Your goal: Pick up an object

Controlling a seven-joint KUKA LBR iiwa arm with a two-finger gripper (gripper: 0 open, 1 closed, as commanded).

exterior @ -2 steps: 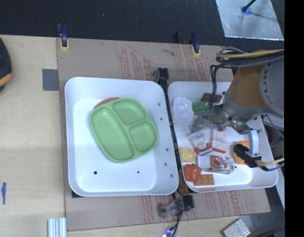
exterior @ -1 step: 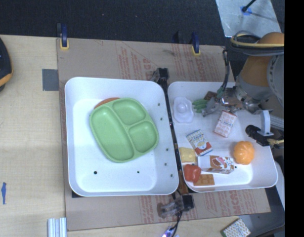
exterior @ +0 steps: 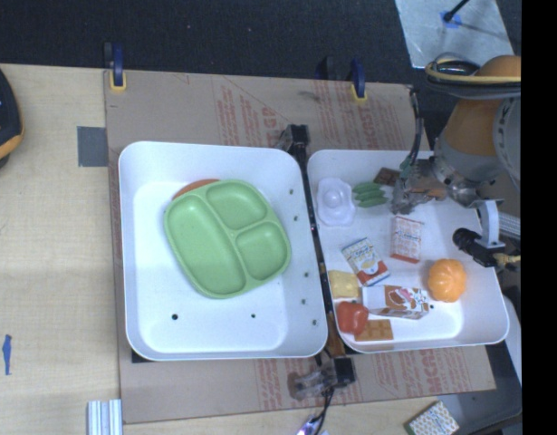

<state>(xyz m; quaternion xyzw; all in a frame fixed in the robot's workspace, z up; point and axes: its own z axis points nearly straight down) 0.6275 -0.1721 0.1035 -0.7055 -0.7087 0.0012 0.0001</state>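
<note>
Arm reaching from the right into the far end of the right bin, over a scatter of small objects.

The pincer (exterior: 408, 191) sits low at the right bin's (exterior: 482, 333) far edge, just beside a green object (exterior: 370, 194); whether it is spread or closed I cannot tell. Near it lie a clear plastic cup (exterior: 334, 199) and a red-and-white packet (exterior: 406, 238). Toward the middle lies a small printed carton (exterior: 365, 257), with an orange (exterior: 446, 279) to its right. At the near end sit a yellow block (exterior: 343, 285), a red tomato-like piece (exterior: 352, 316), a cracker (exterior: 376, 331) and a brown-and-white carton (exterior: 401, 301). The left bin (exterior: 151, 324) holds a green divided plate (exterior: 227, 236), tilted, with something orange-red (exterior: 195, 187) just showing at its far edge. Both bins rest on cardboard (exterior: 215, 107) on the counter (exterior: 43, 270).
</note>
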